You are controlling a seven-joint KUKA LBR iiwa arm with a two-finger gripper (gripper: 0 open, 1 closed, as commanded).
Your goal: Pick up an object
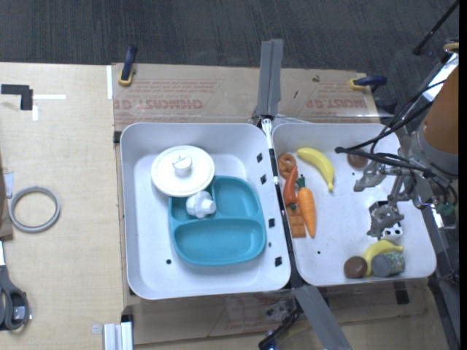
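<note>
Gripper (384, 221): low over right bin (336, 265), near its right wall; finger state impossible to tell.
Nearest objects: small yellow piece (381, 250), grey lump (390, 264) and brown ball (355, 267) clustered at near right, just below gripper.
Banana (318, 165): far part of right bin.
Carrot (306, 210): beside left wall, next to orange strip (290, 175).
Left bin (139, 268): blue divided tray (219, 233), white lid (182, 170) overlapping tray's far left corner.

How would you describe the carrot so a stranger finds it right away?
Look in the right-hand white bin, along its left wall beside the divider. The carrot lies there lengthwise, just below the yellow banana. It is the plain orange tapered piece, straighter than the curled orange-red piece on its left.
</note>
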